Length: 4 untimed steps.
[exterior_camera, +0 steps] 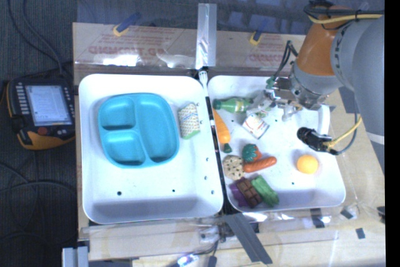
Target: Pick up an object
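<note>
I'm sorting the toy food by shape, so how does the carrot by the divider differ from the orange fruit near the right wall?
The carrot is long and tapered with a green tip at its lower end; the orange fruit is round and plain. The carrot lies against the right bin's left wall, close to other toys, while the orange fruit sits apart near the right side. The carrot looks longer. Both are orange and lie in the same bin.

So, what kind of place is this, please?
Probably a robotics lab bench for grasping trials: a grey arm reaches over two white bins of toy food, and a teach pendant lies beside them on carpet.
</note>
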Motion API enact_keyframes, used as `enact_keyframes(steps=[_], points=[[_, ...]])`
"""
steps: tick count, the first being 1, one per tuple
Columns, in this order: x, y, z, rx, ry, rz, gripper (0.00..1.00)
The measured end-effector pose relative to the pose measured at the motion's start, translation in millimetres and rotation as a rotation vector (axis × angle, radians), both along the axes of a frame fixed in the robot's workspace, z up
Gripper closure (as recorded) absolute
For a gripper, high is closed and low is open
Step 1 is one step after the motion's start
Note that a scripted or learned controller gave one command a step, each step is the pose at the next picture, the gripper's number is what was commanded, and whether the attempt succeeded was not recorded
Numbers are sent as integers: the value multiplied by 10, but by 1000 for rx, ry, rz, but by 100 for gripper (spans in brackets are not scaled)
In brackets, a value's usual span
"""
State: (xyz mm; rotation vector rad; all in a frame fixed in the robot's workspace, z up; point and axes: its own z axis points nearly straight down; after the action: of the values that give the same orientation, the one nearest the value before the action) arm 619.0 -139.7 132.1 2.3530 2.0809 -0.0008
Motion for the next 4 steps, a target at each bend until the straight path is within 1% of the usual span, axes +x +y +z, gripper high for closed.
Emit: enact_keyframes(steps=[1, 2, 3, 4], points=[[-5, 14, 76, 3, 3, 1, 100], [-6, 14, 74, 3, 4, 1, 0], [-307, -60, -419, -2, -10, 55, 0], [-307, -60, -419, -2, -10, 55, 0]])
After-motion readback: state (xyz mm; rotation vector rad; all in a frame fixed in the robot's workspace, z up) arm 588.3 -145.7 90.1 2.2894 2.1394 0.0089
